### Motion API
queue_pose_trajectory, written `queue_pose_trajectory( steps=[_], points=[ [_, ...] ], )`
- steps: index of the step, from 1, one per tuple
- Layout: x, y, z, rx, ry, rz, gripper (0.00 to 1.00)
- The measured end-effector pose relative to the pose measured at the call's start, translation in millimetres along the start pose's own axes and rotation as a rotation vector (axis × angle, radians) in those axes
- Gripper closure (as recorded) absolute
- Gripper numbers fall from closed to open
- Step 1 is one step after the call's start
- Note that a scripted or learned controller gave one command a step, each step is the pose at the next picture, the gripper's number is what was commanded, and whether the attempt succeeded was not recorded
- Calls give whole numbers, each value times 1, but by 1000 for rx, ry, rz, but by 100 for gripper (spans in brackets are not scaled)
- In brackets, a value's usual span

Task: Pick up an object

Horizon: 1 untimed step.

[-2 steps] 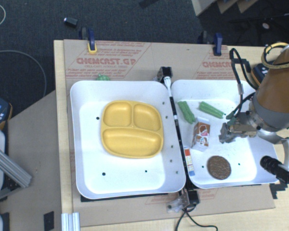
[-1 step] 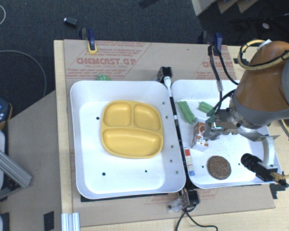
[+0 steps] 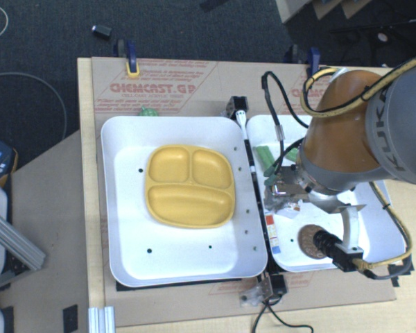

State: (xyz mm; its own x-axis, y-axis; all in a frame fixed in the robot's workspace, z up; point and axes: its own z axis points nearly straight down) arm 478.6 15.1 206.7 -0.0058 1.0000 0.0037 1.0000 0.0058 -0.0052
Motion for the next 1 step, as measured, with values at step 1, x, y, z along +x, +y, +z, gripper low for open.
queue_pose_trajectory(
  steps=[1],
  points=[
    [81,97,13,-10,0,-3,100]
  ],
)
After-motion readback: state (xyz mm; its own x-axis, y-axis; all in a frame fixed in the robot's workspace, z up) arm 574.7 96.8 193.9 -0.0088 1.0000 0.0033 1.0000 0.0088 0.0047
